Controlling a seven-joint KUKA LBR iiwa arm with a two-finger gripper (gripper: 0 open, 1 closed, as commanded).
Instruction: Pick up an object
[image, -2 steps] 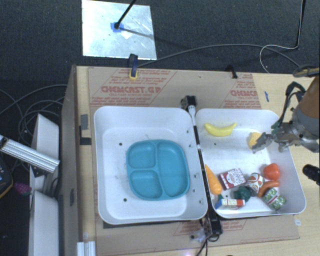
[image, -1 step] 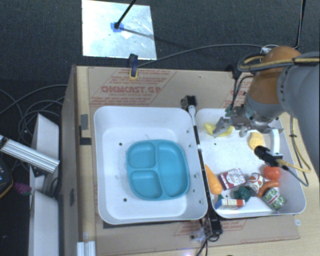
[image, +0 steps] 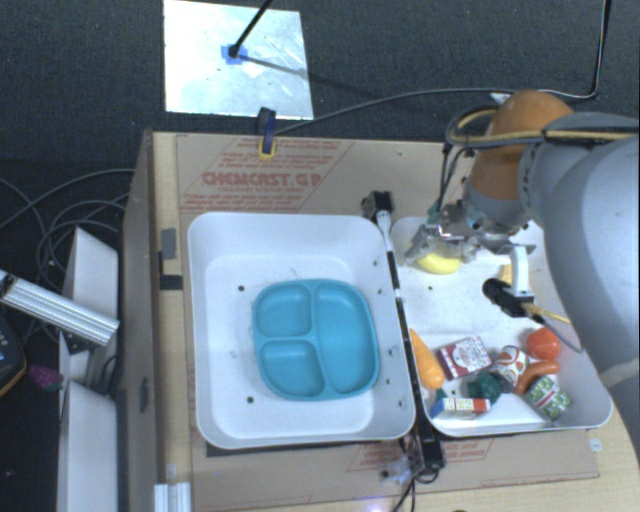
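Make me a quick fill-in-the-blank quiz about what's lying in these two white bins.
1. The blue divided plastic plate lies in the ____ bin.
2. The gripper is right above a ____ rounded object.
3. The orange carrot-shaped toy lies along the right bin's ____ edge.

Missing words: left; yellow; left

Red mirrored lettering, seemingly "CHEMCAST GP", on the brown board (image: 262, 178) beneath the bins; other labels illegible.

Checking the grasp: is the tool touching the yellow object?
Cannot tell. In the camera view the tool sits directly over the yellow object in the right bin, overlapping it; no contact or gap shows plainly.
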